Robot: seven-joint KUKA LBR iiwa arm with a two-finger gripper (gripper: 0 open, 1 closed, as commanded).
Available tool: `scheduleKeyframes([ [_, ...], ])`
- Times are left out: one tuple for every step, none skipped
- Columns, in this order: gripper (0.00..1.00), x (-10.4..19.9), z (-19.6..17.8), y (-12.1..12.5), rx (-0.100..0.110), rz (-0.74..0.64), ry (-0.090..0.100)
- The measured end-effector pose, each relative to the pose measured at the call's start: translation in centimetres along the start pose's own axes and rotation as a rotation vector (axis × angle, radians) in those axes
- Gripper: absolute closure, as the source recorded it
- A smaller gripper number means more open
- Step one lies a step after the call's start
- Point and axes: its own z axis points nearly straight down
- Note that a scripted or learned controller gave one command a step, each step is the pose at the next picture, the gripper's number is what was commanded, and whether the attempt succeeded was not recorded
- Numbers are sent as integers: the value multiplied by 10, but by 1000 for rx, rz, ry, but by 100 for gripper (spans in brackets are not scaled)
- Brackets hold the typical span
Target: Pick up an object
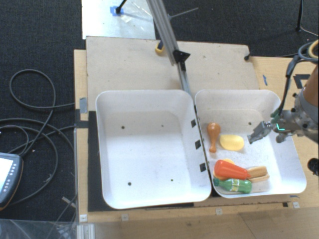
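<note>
While the arm [304,111] reaches in from the right, its gripper [258,133] hangs over the right bin [234,101], well above the floor and close to the bin's right wall. Its fingers point left and a little down, and nothing shows between them; whether they are spread or closed I cannot tell at this angle. Just to the gripper's left lies a yellow lump [232,142], near the fingertips but apart from them. Further left of that is a drumstick [214,135], lying along the bin's left wall. Below and left of the gripper, toward the bin's front edge, sits a cluster: a carrot [231,171], a hot dog [257,173] touching its right end, and a green bottle [236,185] lying on its side in front of both. Far to the gripper's left, past the dividing wall, is the left bin [144,148].
</note>
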Motion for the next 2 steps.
scheduleKeyframes([
  [0,0,-2,0,-4,3,0],
  [0,-7,55,6,3,5,0],
])
